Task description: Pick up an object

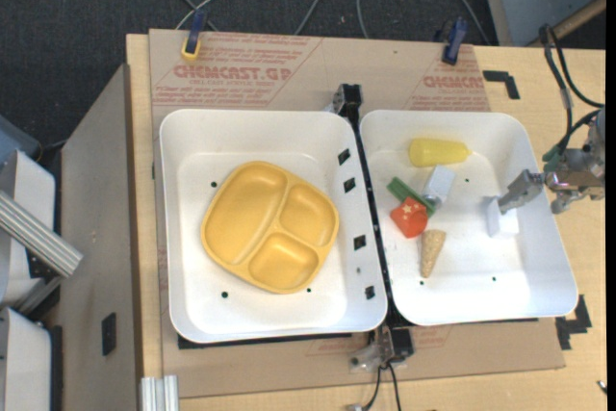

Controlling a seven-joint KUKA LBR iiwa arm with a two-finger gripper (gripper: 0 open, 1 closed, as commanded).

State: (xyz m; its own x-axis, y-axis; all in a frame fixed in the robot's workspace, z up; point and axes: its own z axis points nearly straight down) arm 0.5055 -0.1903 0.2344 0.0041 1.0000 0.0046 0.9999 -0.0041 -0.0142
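Yellow divided plate (270, 239) fills left bin (183, 140); toy food lies in right bin (539, 274).

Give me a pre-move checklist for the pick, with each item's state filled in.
1. Targets in the right bin: ok. Yellow piece, strawberry, cone, grey block and green piece lie in its left half.
2. Gripper over the right bin: ok, near its right side.
3. Gripper above a target: not ok, bare floor lies beneath it.
4. Finger state: cannot tell.
5. Isolated target: ok, the yellow piece lies apart; the strawberry touches the green piece.
6. Tray clear of the path: ok, it sits in the left bin.
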